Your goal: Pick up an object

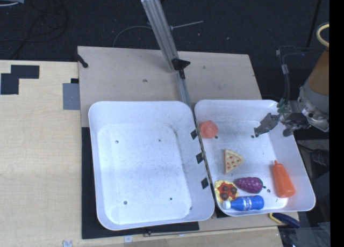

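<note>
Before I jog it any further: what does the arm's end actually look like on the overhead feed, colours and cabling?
The arm enters from the view's right: an orange band above a grey, ringed wrist section. The gripper is dark grey metal, with slim fingers ending in pointed tips. A thin dark cable loops up beside the wrist. No markings are legible at this size.

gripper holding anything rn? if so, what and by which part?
Nothing is held. The gripper sits over bare floor in the upper part of the right bin, with no item between its fingers. The nearest item, the orange bottle, lies apart from it.
</note>
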Controlling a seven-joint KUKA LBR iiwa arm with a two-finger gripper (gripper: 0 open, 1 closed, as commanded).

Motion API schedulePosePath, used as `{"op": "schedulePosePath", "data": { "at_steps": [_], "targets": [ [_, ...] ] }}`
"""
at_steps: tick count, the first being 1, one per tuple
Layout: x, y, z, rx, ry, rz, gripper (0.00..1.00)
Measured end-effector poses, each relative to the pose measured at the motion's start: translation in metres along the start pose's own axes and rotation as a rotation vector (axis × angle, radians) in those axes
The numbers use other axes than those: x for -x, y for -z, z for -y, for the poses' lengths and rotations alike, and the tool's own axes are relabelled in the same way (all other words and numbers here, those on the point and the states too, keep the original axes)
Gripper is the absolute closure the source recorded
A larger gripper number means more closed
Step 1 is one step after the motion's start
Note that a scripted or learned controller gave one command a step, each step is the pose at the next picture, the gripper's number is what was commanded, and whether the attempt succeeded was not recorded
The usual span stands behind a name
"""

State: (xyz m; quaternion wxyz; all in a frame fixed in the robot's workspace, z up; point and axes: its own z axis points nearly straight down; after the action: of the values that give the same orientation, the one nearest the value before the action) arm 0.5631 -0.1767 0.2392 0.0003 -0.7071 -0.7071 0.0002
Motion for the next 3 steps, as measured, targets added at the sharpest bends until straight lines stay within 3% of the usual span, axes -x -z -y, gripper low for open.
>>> {"op": "schedulePosePath", "data": {
  "at_steps": [2,3],
  "targets": [
    [0.007,-0.105,0.008,-0.004,0.000,-0.001,0.00],
    [0.006,-0.145,0.006,0.007,0.001,0.000,0.00]
  ]
}}
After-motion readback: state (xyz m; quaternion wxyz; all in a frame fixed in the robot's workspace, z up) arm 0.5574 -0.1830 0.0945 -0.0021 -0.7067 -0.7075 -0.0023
